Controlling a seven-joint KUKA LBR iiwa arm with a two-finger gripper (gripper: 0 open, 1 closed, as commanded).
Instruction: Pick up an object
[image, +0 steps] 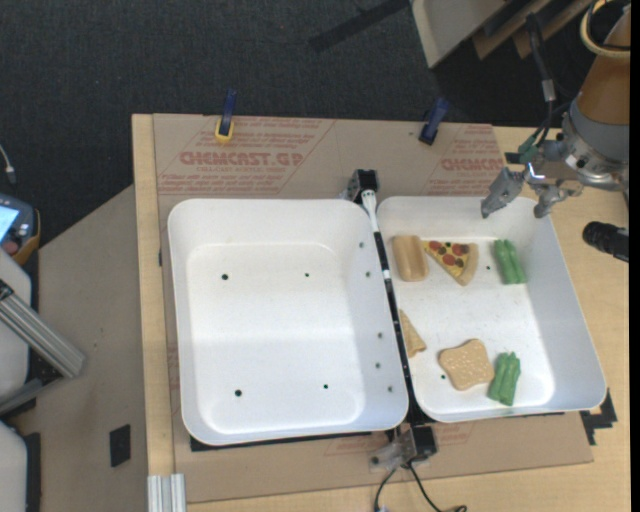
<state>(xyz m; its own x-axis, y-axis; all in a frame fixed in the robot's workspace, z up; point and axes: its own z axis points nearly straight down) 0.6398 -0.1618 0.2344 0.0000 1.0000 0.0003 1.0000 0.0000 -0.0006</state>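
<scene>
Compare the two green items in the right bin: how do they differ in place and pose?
The upper green vegetable lies alone near the bin's far right side, beside the pizza slice but apart from it. The lower green vegetable lies near the front edge, against the toast slice. The upper one stands nearly straight along the bin; the lower one tilts slightly. Both are green, elongated toy foods in the right bin.

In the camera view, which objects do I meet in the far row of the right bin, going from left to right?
Tan bread roll → triangular pizza slice with red topping → green ridged vegetable piece. The grey two-finger gripper hangs open above the bin's far rim.
</scene>
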